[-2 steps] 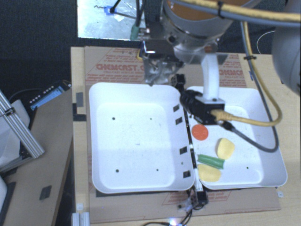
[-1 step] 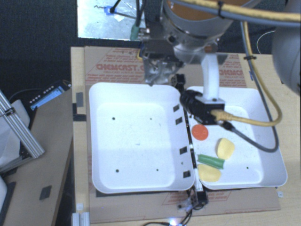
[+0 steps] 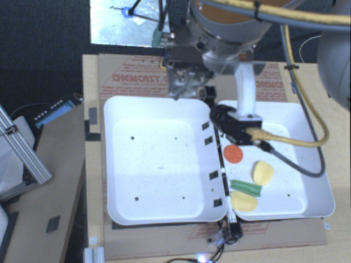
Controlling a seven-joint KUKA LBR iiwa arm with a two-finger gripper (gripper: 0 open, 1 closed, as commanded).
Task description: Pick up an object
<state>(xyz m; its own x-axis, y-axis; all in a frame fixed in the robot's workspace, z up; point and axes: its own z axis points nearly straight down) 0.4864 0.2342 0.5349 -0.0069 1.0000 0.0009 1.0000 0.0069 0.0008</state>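
While the gripper (image 3: 189, 89) hangs over the 1 o'clock corner of the left bin (image 3: 159, 147), everything worth picking lies in the right bin (image 3: 307, 193), so the task's thing is well apart from it. Whether the gripper is apart or together I cannot tell; nothing can be seen held in it.

Moving rightward, the orange disc (image 3: 234, 154) sits at 9 o'clock in the right bin, close to the wall the bins share. The upper yellow piece (image 3: 262, 172) lies just off centre toward 8 o'clock. The green stick (image 3: 245, 188) lies at 8 o'clock, and the lower yellow piece (image 3: 244, 203) at 7 o'clock appears to touch it.

Several things could go wrong, in my judgement. A descent from the present spot would meet the left bin's far rim or bare floor and take nothing. The disc looks flat and may slip out of a pinch. Three of the four things crowd the shared wall, so a low approach there could strike it. A grasp at the green stick may shove or drag the yellow piece beside it.

Counted: two bins on the bench (image 3: 137, 73), one gripper, one orange disc, one green stick, two yellow pieces.
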